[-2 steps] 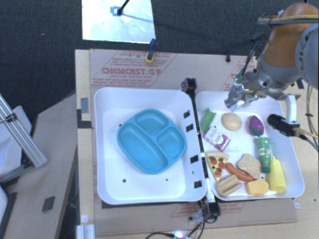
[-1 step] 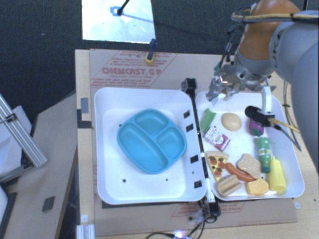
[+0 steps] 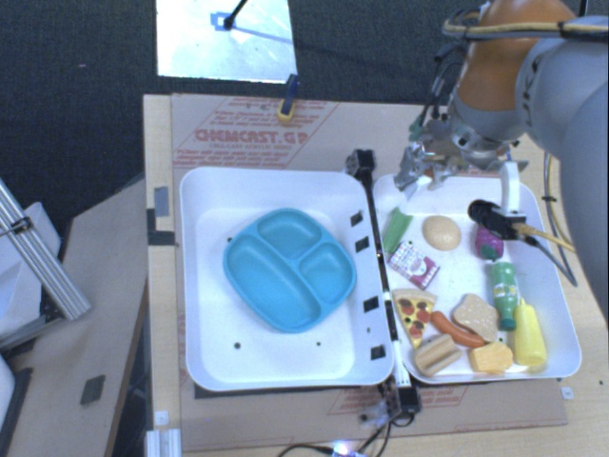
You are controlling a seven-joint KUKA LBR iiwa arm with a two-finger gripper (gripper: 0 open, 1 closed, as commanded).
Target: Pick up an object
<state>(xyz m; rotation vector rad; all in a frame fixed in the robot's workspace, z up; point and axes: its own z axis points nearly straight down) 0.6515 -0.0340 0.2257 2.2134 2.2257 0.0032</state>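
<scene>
My hand (image 3: 419, 171) is hanging over the far left corner of the right bin (image 3: 561, 324), and from this angle I cannot tell whether it is grasping anything or how it is set. Nothing is showing in it. My arm (image 3: 561, 74) is reaching in from the right, the orange band (image 3: 514, 29) sitting above the wrist.

The things I could pick are all lying in the right bin. Nearest my hand, a green pod (image 3: 396, 229) is lying with its long axis slanting from the far right down toward the near left, its lower end pointing at the divider between the bins. Beside it a beige round piece (image 3: 442, 232) is resting, and just in front a small pink-and-white carton (image 3: 414, 264) is lying tilted. A purple toy (image 3: 488, 244) is sitting farther right. A green bottle (image 3: 503, 293) and a yellow bottle (image 3: 529, 335) are lying roughly end to end along the right wall, long axes running far to near. At the near end a pizza slice (image 3: 414, 313), a red sausage (image 3: 456, 328), a bread slice (image 3: 476, 313), a bun (image 3: 436, 354) and a cheese wedge (image 3: 491, 357) are crowding together.

The left bin (image 3: 214, 350) is holding a blue divided plate (image 3: 289, 268), lying flat near its middle. Both bins are sitting on the counter (image 3: 252, 131).
</scene>
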